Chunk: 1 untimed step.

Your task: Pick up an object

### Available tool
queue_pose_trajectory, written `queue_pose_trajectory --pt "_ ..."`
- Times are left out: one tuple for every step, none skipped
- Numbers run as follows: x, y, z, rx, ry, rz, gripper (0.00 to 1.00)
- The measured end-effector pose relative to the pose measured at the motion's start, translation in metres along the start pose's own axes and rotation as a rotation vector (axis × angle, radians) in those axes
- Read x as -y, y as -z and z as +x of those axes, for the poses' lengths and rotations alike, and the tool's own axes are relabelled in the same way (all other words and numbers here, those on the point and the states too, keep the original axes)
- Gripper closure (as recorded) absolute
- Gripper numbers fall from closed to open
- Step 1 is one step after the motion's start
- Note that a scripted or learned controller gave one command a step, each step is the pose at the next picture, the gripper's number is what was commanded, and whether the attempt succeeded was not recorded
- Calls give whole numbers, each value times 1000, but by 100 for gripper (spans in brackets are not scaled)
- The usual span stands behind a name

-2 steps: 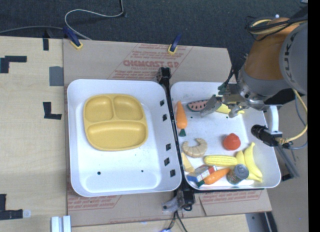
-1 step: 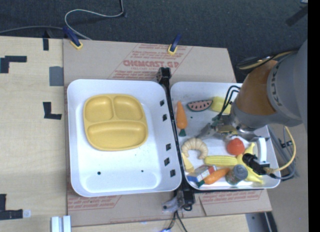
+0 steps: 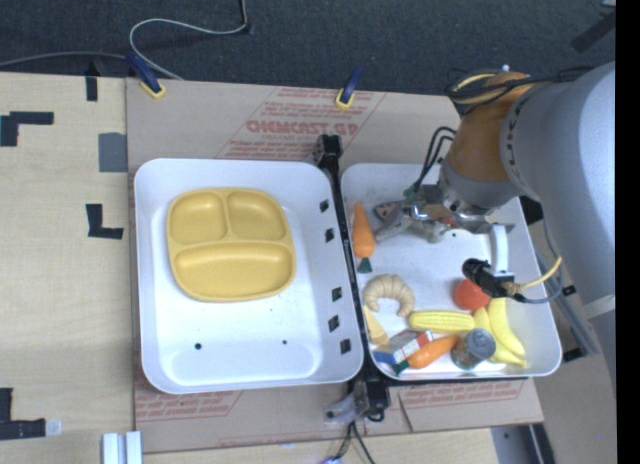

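My gripper hangs low over the far part of the right bin, reaching in from the right. An orange carrot lies just left of it against the bin's left wall, close to the gripper's tip but apart from it. Nearer the front lie a croissant, a yellow corn cob, a red tomato, a banana, a small carrot, a round can and a yellow wedge. I see nothing held in the gripper.
The left bin holds a yellow divided plate in its far half. A black divider runs between the bins. The grey arm with its orange band covers the right bin's far right corner.
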<state>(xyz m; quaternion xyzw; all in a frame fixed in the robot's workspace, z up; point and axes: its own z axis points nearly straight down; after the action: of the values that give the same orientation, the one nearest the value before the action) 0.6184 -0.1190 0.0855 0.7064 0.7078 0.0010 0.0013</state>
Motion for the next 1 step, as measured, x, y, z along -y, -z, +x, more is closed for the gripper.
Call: queue_pose_trajectory --pt "0 10 0 0 0 0 100"
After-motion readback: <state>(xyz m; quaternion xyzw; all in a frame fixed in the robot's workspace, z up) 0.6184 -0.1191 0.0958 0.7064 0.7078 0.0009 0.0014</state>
